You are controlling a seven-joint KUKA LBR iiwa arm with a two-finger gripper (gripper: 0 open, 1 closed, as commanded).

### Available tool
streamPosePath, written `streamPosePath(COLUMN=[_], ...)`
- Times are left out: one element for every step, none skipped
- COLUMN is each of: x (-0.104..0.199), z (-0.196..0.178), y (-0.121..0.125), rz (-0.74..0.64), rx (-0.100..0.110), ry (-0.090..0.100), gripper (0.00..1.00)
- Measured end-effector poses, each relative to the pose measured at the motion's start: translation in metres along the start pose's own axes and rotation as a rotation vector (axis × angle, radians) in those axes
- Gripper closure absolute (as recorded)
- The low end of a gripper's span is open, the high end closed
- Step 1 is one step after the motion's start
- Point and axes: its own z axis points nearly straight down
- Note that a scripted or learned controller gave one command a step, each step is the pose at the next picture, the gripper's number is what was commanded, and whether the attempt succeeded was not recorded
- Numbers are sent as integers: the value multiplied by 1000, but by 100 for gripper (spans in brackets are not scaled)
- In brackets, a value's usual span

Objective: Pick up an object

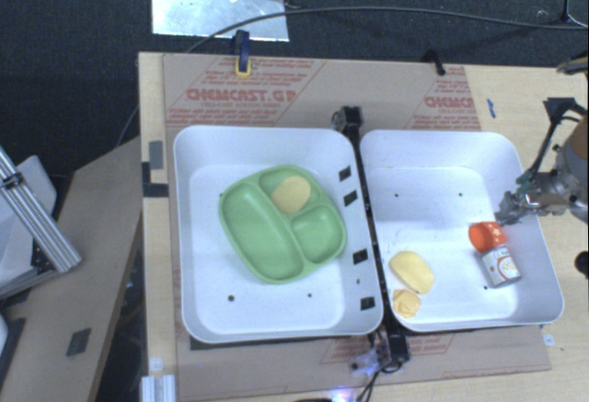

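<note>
In the right bin (pixel 433 161) a small bottle (pixel 497 259) with an orange cap lies near the right wall. A larger yellow lump (pixel 412 270) and a smaller yellow piece (pixel 406 303) rest near that bin's front left corner. The left bin (pixel 212 161) holds a green divided plate (pixel 267 239) with a pale yellow item (pixel 292 194) in its upper compartment. My gripper (pixel 512 206) hangs over the right bin's right side, just above and to the right of the bottle's cap, with nothing seen in it.
A black hinge strip (pixel 361 225) runs between the two bins. Cardboard (pixel 304 92) lies under them. A metal frame (pixel 32 216) stands at the left, and cables cross the dark floor behind the bench.
</note>
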Motion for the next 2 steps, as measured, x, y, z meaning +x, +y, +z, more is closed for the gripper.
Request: streamPosePath(x=[48,99], z=[5,-9], y=[11,27], rz=[-1,-3], rx=[1,1], ry=[1,2], gripper=[100,100])
